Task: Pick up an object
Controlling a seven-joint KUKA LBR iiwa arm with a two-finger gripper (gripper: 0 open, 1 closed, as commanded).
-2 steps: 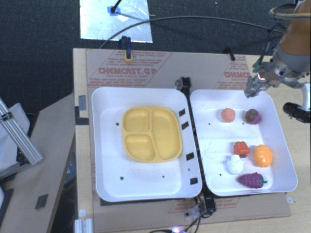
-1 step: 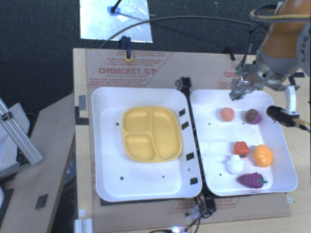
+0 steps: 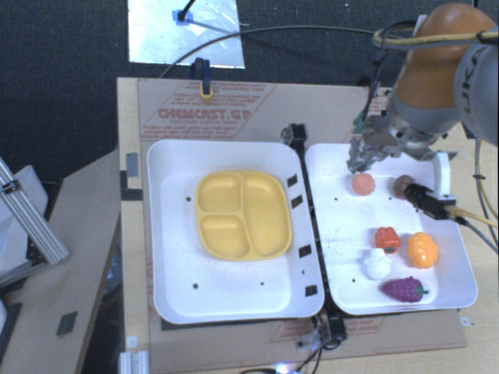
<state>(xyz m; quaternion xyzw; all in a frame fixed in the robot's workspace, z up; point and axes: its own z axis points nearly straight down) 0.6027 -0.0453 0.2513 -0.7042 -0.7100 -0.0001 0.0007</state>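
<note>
In the right bin lie several small toy foods: a pink round piece, a dark brown piece, a red pepper, an orange pumpkin-like piece, a white piece and a purple grape bunch. My gripper hangs at the bin's far left part, just above and slightly left of the pink piece. Nothing shows between its fingertips, and their spread is too small to read.
The left bin holds a yellow divided plate. A black clamp strip runs between the bins. A black cable and a white bracket sit near the right bin's far right side.
</note>
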